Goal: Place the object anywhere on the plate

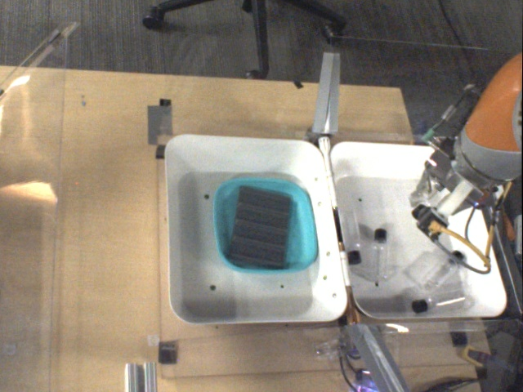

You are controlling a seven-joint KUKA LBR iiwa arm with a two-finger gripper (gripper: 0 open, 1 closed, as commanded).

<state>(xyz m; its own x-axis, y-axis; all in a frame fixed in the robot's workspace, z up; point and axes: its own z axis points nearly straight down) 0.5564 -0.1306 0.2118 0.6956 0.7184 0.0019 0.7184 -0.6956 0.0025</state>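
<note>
Lying flat on the turquoise rounded-square plate point(306, 237), the dark grey ribbed rectangular block point(261, 225) sits in the left shallow white bin point(188, 243).

The block is wholly inside the plate's rim, turned slightly askew, and covers most of the plate's middle. The grey arm with the orange band point(498, 113) reaches in from the right over the right shallow white bin point(392, 170). Its two-finger gripper point(437, 196) is above that bin's right half, well apart from the block and plate. I cannot tell whether the gripper is open or closed, as it is too small and cluttered here. Three small black pieces point(380, 235) lie scattered on the right bin's floor, possibly caps on clear tubes.
</note>
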